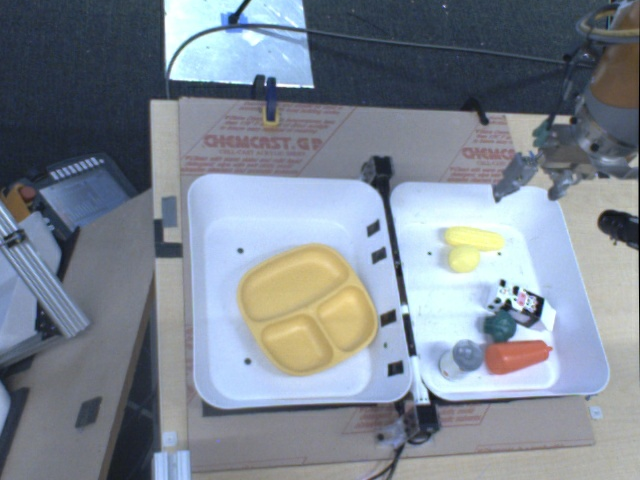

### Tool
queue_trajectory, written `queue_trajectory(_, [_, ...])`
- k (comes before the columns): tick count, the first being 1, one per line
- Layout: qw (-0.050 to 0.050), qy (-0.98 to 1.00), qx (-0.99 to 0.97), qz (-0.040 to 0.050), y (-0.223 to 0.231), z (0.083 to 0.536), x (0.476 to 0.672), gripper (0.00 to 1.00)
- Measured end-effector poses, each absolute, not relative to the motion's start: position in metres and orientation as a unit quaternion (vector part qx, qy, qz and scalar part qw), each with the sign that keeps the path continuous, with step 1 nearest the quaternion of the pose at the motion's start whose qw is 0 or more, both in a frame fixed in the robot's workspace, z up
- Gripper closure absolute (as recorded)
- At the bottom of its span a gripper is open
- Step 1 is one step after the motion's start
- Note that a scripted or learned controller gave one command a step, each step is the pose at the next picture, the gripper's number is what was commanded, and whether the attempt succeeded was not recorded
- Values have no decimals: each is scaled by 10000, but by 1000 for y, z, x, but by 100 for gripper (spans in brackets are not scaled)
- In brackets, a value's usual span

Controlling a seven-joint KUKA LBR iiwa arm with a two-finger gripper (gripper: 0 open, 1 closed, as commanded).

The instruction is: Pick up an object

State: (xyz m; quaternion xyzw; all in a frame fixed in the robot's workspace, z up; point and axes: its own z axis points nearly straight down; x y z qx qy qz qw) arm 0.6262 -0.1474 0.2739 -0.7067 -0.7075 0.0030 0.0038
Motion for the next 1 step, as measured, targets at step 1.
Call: queue_trajectory(1, [-8, -7082, -7060, -4, -147, 281, 628, 0])
